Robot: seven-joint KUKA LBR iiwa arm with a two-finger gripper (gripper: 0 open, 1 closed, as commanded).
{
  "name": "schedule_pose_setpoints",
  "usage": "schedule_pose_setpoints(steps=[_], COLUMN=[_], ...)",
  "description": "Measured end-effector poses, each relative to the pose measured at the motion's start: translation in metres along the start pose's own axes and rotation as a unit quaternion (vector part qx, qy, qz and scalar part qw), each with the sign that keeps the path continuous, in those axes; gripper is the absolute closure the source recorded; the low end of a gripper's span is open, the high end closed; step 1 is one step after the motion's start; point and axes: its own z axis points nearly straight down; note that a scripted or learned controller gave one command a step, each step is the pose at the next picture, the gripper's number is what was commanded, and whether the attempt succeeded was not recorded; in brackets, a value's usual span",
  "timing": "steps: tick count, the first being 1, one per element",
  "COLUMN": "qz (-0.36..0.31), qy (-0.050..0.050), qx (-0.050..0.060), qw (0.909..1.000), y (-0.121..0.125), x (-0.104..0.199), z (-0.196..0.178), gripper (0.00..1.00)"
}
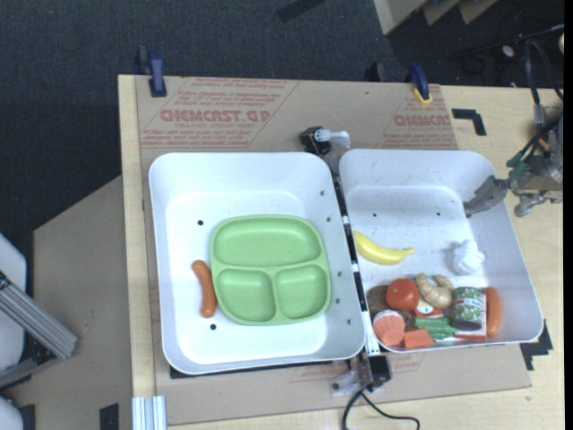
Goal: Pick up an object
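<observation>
A: What lies nearest the camera?

B: A black cable point(376, 410) and a small connector point(374, 370) at the bench's near edge, below the seam between the two bins and well to the near-left of the claw point(501, 195).

A: State the claw's condition.

B: The claw sits at the far-right rim of the right bin point(501, 173). One grey finger point(483, 193) angles in over the rim. Its opening cannot be read, and nothing is visible between the fingers. The arm behind it is cut off by the frame edge.

A: Contents of the right bin?

B: A yellow banana point(382, 250) lies near-left of the claw, beside the seam. A crumpled white item point(466, 256) lies just near-side of the claw; its identity is unclear. Further toward the near edge is a tight cluster: a red tomato point(403, 294), a tan knobbly piece point(436, 289), a green-labelled can point(467, 303), an orange carrot point(492, 310) and a round orange slice point(390, 328). These touch and overlap, so their outlines are hard to separate.

A: Contents of the left bin?

B: The left bin point(179, 195), well left of the claw, holds a green three-compartment tray point(269, 269). An orange-red sausage point(205, 288) lies just beyond the tray's left side, on the bin floor.

A: Anything else?

B: A small black-and-white fitting point(324, 139) sits at the far end of the seam, left of the claw.
</observation>
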Motion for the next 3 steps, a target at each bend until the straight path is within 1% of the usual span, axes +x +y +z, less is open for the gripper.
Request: schedule_pose_setpoints(steps=[1,2,3], qz=[0.0,0.0,-0.004], qy=[-0.001,0.001,0.001], qx=[-0.002,0.001,-0.002], qw=[1.0,1.0,1.0], y=[0.001,-0.027,0.113], x=[0.0,0.011,0.057], z=[-0.011,-0.021,0.007], gripper=[1.0,1.0,1.0])
